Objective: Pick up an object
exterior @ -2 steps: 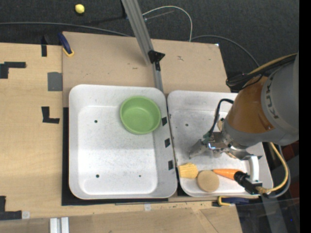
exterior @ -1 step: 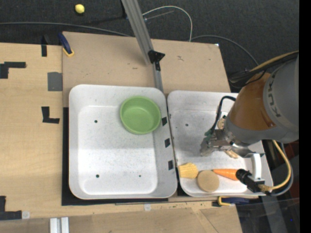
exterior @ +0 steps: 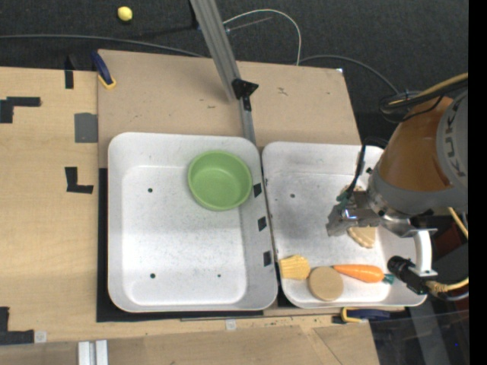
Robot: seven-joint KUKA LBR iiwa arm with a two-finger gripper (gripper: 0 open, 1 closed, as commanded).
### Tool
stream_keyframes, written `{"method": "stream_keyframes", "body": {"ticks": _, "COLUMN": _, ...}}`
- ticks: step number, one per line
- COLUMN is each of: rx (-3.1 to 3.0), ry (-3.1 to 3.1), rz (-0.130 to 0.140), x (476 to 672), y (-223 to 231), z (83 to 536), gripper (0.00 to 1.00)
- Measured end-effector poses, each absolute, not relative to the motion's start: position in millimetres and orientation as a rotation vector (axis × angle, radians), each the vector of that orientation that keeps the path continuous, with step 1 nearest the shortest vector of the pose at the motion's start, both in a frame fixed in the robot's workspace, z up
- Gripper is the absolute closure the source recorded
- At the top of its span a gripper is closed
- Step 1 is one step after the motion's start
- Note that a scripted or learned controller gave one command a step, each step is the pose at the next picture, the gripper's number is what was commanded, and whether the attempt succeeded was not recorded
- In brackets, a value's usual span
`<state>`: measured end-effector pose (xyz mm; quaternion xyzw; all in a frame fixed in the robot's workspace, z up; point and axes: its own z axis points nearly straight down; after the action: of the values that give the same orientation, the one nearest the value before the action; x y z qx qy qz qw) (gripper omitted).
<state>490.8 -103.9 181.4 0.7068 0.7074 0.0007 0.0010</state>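
Over the right bin, the claw — grip state unclear — nears a tan piece; a skewed descent may nudge it away.

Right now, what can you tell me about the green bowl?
The bowl is round, pale green, with a matte plastic look and a slightly darker inside; nothing visible in it. It sits upright, mouth up, in the left bin, at that bin's upper right near the wall shared with the right bin. It rests on the speckled white floor. Nothing else touches it; the pincer is over in the right bin, well apart from it.
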Motion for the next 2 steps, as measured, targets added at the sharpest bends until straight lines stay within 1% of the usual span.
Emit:
{"method": "stream_keyframes", "body": {"ticks": 1, "rx": 2.217, "ry": 2.221, "rz": 0.003, "x": 491.8, "y": -103.8, "z": 233.9, "gripper": 1.00}}
{"method": "stream_keyframes", "body": {"ticks": 2, "rx": 2.216, "ry": 2.230, "rz": 0.000, "x": 511.5, "y": -60.2, "z": 233.6, "gripper": 1.00}}
